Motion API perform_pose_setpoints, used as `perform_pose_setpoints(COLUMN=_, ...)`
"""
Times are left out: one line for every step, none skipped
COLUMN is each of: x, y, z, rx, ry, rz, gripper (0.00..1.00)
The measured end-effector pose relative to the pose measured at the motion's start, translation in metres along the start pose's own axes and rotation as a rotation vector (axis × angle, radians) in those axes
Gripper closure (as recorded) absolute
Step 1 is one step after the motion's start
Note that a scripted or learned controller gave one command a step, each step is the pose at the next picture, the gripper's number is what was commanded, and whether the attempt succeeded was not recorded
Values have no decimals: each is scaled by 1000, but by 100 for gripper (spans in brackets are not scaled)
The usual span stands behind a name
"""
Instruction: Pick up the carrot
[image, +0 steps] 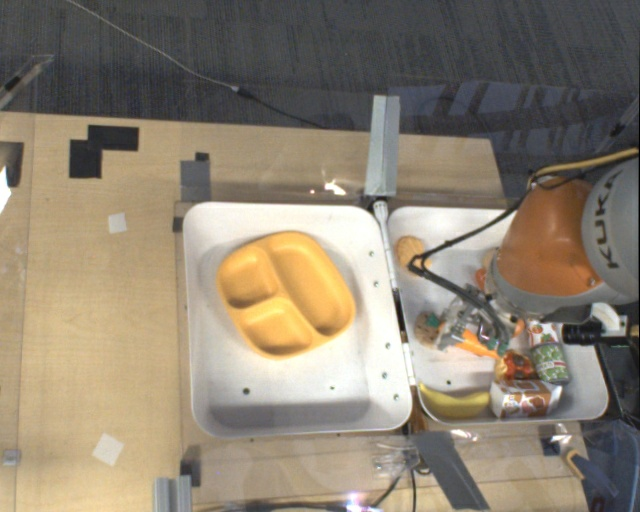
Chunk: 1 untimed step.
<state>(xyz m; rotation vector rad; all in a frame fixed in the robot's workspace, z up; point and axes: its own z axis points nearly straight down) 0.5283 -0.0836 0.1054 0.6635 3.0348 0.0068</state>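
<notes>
Hanging low over the right-hand shallow white bin (590, 405), the metal two-finger gripper (468, 327) sits at the end of the grey arm with the orange band (545, 250), and whether it is spread or pressed together I cannot tell from this slanted view. Just at its five o'clock lies the small orange carrot (478, 345), a slim tapered piece, touching or nearly touching the tooling. It is probably a light, stiff, smooth plastic toy, so it may skid or roll; a pinch across its thicker middle, square to its length, looks safest. Crowding it are a red-and-white packet (520, 398) at four o'clock, a green-labelled can (549, 362) at three o'clock, a yellow banana (455, 402) at six o'clock, and a small multicoloured object (430, 325) at nine o'clock. Farther out at nine o'clock, the left-hand white bin (210, 400) holds a yellow divided plate (285, 293).
</notes>
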Motion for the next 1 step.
perform_pose_setpoints(x=49, y=21, z=-82, rx=11, ry=23, rz=323, gripper=100)
